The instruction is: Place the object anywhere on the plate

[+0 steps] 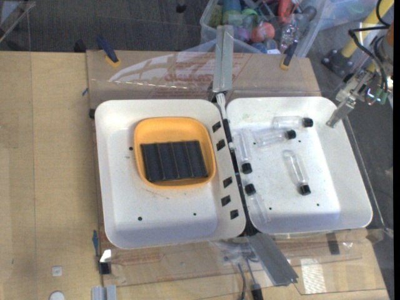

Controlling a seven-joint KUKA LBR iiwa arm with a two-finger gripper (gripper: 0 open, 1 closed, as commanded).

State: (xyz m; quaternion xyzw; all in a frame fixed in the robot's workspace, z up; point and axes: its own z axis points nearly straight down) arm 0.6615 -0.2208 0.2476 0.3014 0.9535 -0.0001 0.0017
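The desk (pixel 44 167) is carrying two shallow white bins side by side. The left bin (pixel 119 217) is holding an orange plate (pixel 140 133) toward its far side, and a dark ribbed rectangular object (pixel 174 161) is lying flat on that plate, well within the plate's rim. The right bin (pixel 337 199) is containing several clear tubes with black caps: one (pixel 289 123) is lying near the bin's far edge, one (pixel 273 136) is lying just nearer than it, one (pixel 296 172) is lying close to the bin's middle at a slant, and further ones (pixel 244 157) are lying along the bin's left wall beside the divider between the bins. The pincer (pixel 335 119) is positioned at the far right corner of the right bin, above or at the bin's rim, with the arm reaching in from the desk's right side. Whether the pincer is open or closed cannot be determined, since the fingers are too small and blurred; no item is visible between them. A clear container of colourful items (pixel 262 11) is standing beyond the desk's far edge.
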